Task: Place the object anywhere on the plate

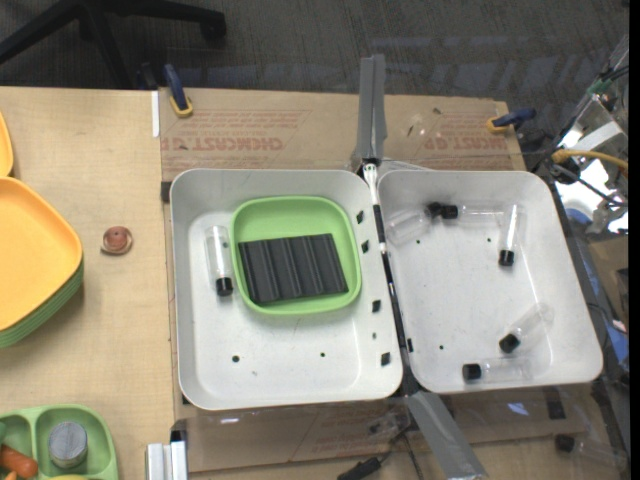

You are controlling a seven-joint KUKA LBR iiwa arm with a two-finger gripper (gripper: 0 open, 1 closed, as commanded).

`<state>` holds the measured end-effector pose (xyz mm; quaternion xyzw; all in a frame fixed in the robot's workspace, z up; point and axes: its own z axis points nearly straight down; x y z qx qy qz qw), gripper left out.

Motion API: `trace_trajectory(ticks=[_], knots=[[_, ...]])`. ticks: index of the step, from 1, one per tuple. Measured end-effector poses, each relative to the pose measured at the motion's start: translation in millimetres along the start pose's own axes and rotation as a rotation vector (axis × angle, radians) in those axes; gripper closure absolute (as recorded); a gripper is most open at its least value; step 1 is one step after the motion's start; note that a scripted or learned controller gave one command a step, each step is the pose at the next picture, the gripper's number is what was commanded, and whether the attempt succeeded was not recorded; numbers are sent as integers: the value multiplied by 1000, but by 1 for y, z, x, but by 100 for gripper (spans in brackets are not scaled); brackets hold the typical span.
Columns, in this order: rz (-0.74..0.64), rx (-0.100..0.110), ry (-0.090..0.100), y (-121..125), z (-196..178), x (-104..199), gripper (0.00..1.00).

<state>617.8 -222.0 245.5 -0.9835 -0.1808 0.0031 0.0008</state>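
Camera view: at the tabletop's [100, 148] left sit stacked orange plates [30, 258] and a small brown knob [117, 238]. The left bin [280, 383] holds a capped clear tube [218, 263] just beside a green plate [295, 211], which carries a dark ribbed slab [295, 268]. The right bin [450, 298] holds four more capped tubes [508, 236], scattered. Whether the claw is open or closed cannot be told.

Orange plates [35, 258] and divided green tray [55, 443] cut off at left edge; clear tubes [510, 230] in right bin hard to resolve.
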Motion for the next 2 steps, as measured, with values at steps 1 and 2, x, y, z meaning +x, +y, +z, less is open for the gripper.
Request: trace_trajectory(ticks=[1,2], knots=[[59,-1,3,2,-3,5,0],[123,-2,3,10,-19,26,0]])
